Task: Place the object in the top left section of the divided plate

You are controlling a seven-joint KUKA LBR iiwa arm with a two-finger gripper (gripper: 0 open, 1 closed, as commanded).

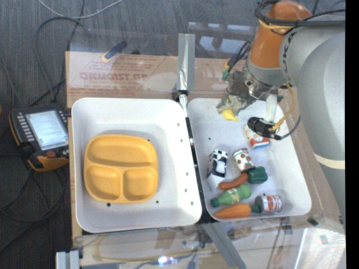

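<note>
Yellow object [228, 114] sits between the fingers of my end effector [231, 106], clamped above the right bin [300, 178] of toy food; the divided plate [120, 167] rests in the left bin [101, 108].

Not much to read here, honestly. The only real lettering is showing on the cardboard sheet [126, 78] lying on the table at the far side of the left bin: faded reddish block capitals are running across it, with a smaller line under them, but they're too washed out for me to spell with any confidence. The handheld pendant [40, 132] sitting off to the left is glowing with a lit screen, though whatever it's displaying is too tiny to make out. The small cans and cartons in the right bin are wearing printed labels, all unreadable.
</note>
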